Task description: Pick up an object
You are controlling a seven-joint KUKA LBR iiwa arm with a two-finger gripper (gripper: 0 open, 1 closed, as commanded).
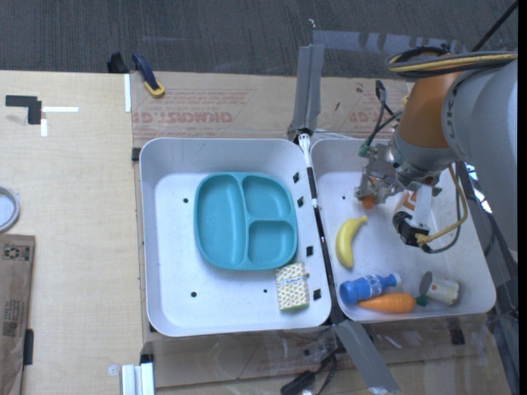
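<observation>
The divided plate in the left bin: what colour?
Teal, plain, seen in the camera view: divided plate.

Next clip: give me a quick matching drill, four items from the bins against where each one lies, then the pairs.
Items:
1. plate
2. banana
3. carrot
4. sponge

Places:
A. right bin, along its near edge, just below the blue bottle
B. left bin, near corner, by the divider
C. left bin, middle
D. right bin, left side, below the claw

Pairs: 1-C, 2-D, 3-A, 4-B
</observation>
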